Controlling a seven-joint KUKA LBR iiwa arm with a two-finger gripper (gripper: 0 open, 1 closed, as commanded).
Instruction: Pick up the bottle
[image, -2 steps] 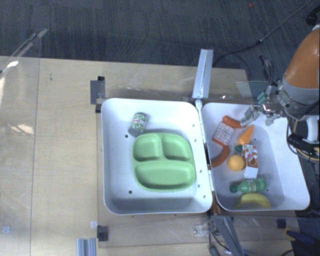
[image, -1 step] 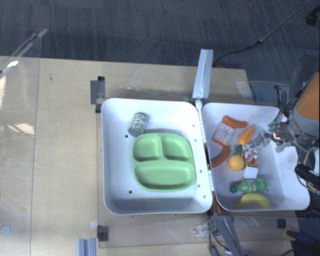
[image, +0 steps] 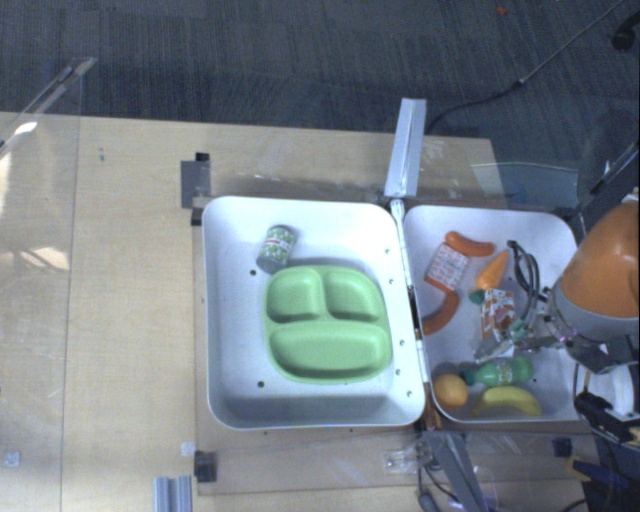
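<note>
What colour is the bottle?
Green bottle, lying in the right bin; seen in the camera view.

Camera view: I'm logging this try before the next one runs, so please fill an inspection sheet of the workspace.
Surface: wooden bench bearing the left bin and right bin, side by side.
Job's things: green bottle lying on its side near the right bin's front, just above the banana.
Clutter: green divided tray and small can in the left bin; orange, sausages, carrot and packets in the right bin.
Grippers: tool low over the right bin, just above the bottle; grasp not judged.
Cables: black cable looping near the arm.
Surroundings: dark carpet beyond the bench.
</note>
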